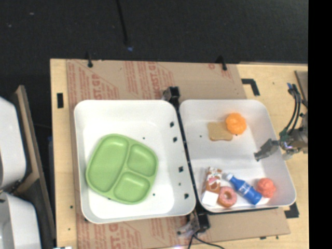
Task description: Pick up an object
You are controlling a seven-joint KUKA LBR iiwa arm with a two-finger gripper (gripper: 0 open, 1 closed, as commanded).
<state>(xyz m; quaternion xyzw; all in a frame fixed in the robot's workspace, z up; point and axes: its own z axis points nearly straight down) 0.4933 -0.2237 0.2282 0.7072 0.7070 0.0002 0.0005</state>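
Two shallow white bins are seen side by side on the bench. The left bin [83, 191] is occupied by a green divided tray [122, 168] with three compartments. In the right bin [259, 110], an orange fruit [236, 123] is found near the far side, touching a tan slice of toast [219, 131] to its left. Along the near wall, a small red-and-white packet [212, 183], a pink-frosted doughnut [226, 196], a blue bottle [245, 189] with a white cap and a reddish round fruit [266, 187] are crowded close together. The gripper [265, 150] is seen at the right rim of that bin, above bare floor between the two groups; nothing is held, and how wide it stands cannot be told.
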